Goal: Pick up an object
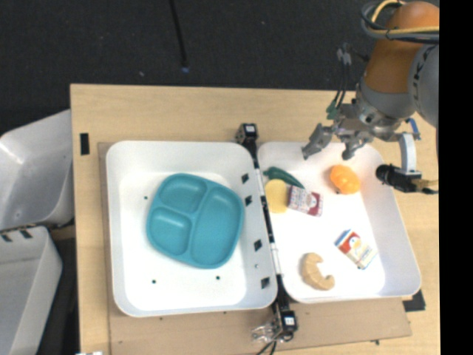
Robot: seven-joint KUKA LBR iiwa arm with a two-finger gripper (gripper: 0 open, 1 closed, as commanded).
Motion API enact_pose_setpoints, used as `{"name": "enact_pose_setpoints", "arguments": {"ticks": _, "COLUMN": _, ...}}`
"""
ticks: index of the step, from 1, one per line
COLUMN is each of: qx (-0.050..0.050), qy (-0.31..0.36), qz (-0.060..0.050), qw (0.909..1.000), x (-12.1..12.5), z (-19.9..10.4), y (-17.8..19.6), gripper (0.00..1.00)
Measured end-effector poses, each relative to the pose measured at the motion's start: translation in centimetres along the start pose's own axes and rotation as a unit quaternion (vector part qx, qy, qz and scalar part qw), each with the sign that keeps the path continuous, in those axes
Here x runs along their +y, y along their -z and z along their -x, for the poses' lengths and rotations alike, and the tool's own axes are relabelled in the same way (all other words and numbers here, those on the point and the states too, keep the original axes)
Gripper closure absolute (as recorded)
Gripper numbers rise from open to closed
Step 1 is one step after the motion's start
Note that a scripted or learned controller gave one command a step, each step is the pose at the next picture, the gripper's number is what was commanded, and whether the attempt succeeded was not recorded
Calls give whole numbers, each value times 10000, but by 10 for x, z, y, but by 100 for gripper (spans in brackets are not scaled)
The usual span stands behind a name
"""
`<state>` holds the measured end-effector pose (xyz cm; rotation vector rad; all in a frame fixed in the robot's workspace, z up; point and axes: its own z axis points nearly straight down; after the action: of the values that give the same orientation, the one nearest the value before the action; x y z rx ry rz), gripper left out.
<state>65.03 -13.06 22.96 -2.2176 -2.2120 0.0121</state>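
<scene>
Tray (pixel 196 220) in left bin (pixel 118 272)

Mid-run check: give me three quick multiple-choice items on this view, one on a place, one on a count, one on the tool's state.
1. The teal plate lies in: A the left bin; B the right bin; C on bare bench.
2. Loose things in the right bin: A two; B five; C nine.
3. The tool is: A open, holding nothing; B shut on the orange; C shut on the plate.

Answers: 1 A, the plate sits alone in the left bin. 2 B, five things lie there. 3 A, fingers spread above the bin's far edge, nothing between them.
</scene>
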Motion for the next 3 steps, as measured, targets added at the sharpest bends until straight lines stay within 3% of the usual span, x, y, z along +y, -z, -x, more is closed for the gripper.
{"name": "enact_pose_setpoints", "arguments": {"ticks": 1, "qx": -5, "qy": 6, "qz": 68, "qw": 10000, "x": 2, "z": 0, "y": 8, "gripper": 0}}
{"name": "enact_pose_setpoints", "arguments": {"ticks": 3, "qx": -12, "qy": 21, "qz": 42, "qw": 10000, "x": 1, "z": -8, "y": -98, "gripper": 0}}
